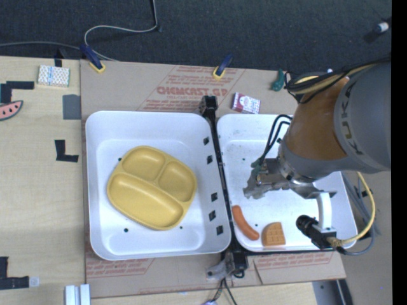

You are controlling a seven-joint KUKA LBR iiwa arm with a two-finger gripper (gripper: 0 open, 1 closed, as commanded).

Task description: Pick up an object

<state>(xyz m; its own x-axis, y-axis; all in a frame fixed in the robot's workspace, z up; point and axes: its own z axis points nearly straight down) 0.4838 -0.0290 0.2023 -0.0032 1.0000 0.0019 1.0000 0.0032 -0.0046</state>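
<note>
The claw [259, 186] — its state unclear — should descend squarely over the sausage [245, 223] — avoiding the waffle [273, 234].

One fixed camera above bench, looking down at a slant. Both shallow white plastic bins [95, 189] in frame; grey, orange-banded arm [343, 129] enters from right.

A small orange-red toy sausage [245, 223] lies slanted at lower centre; just right, a tan square waffle piece [273, 234] lies flat.
</note>
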